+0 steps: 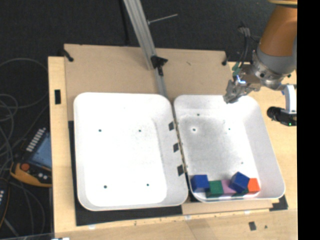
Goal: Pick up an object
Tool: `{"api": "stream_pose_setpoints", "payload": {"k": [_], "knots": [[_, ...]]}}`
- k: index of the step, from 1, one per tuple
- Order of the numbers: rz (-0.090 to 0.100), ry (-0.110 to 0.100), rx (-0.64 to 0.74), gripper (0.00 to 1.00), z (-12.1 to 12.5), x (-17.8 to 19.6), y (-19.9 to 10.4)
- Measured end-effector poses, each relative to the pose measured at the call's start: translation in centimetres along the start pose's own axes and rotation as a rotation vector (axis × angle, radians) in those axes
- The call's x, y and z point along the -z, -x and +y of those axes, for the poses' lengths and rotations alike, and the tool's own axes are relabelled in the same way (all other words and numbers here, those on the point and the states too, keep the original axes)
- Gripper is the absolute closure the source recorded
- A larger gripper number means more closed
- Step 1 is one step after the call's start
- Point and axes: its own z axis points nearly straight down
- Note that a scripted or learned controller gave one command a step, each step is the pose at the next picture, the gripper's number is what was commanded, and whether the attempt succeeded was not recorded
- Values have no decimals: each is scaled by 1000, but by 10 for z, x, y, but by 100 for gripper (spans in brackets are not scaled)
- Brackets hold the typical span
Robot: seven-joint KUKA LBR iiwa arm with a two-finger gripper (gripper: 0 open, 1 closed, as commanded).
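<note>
Fingers [232, 97] state unclear, above right bin's [265, 129] far edge; blocks [225, 184] clustered along near wall.

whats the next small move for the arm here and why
Probably bring the gripper toward the near edge of the right bin. It hangs at the far rim, apart from the blocks, which are bunched along the near wall: blue block, green block, a second blue block and orange block.
</note>
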Motion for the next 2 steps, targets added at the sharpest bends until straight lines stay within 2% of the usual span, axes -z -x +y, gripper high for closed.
{"api": "stream_pose_setpoints", "payload": {"k": [1,2], "knots": [[-2,6,-4,0,1,3,3],[1,0,2,0,-63,-38,-96]]}}
